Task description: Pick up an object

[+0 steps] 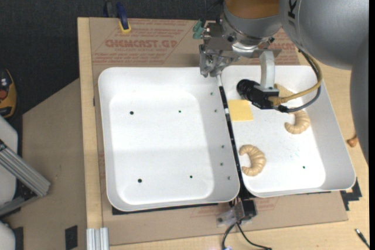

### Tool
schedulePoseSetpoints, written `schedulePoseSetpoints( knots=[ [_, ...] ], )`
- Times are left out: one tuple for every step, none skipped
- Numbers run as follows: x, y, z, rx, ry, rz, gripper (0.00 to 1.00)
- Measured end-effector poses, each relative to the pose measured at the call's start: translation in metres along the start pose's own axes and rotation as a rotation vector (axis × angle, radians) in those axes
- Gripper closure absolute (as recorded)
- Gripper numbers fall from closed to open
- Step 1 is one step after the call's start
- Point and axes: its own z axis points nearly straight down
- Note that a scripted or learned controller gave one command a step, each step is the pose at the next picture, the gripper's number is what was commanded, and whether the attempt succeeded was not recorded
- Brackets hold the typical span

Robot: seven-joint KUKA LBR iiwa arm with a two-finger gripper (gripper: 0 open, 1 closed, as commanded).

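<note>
Camera view: brown bench bears 2 white bins on dark carpet; jaws' state unclear.

Red print reading "CHEMCAST G P" runs along the brown board above the left bin. A large dark "K" shows on the grey arm, upper right of the frame.

The brown bench bears two white bins side by side.
</note>
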Motion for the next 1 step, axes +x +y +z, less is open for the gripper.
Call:
schedulePoseSetpoints(
  knots=[
    [0.0675, -0.0337, -0.0615, -0.005, 0.002, -0.002, 1.00]
  ],
)
